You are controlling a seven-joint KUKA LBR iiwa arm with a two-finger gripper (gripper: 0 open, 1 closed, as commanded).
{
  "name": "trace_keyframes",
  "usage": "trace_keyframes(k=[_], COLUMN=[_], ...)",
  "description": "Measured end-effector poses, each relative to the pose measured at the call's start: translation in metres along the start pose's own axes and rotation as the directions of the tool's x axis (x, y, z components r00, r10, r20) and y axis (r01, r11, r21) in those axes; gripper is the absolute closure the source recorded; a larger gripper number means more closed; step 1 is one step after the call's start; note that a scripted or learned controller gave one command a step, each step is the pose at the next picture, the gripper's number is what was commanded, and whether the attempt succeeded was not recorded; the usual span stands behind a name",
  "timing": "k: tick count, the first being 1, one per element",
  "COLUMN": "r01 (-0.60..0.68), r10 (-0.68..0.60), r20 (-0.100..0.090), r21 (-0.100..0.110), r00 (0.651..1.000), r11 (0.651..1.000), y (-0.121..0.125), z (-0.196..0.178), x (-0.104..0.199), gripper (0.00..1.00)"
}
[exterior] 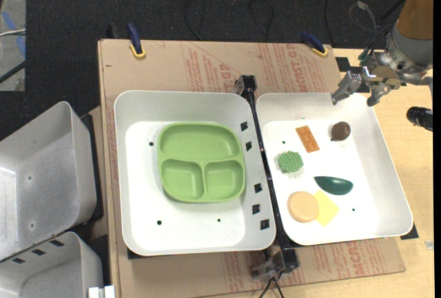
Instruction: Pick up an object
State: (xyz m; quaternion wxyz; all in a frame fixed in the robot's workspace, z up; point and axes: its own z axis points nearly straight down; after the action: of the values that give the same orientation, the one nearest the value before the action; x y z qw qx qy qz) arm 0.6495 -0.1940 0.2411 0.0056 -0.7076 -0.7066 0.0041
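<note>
Objects for picking lie in the right bin [386,152]: an orange rectangular block [307,138], a brown ball [340,130], a green knobbly ball [290,162], a dark green leaf-shaped piece [334,185], and a tan disc [302,206] touching a yellow square [326,209]. None overlaps the block or balls. The left bin [138,117] holds a light green divided plate [202,162]. Both bins sit on the cardboard-covered tabletop [179,62]. At the right bin's far right corner the claw [358,92] hangs above the rim, fingers spread apart with nothing between them.
</note>
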Motion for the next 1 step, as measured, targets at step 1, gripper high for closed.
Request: trace_keyframes(k=[1], r01=[0.003], r10=[-0.003], r20=[0.003], r21=[-0.015], r00=[1.000], r11=[1.000], y=[0.0023], z=[-0.0097], x=[0.0008], gripper=[0.00])
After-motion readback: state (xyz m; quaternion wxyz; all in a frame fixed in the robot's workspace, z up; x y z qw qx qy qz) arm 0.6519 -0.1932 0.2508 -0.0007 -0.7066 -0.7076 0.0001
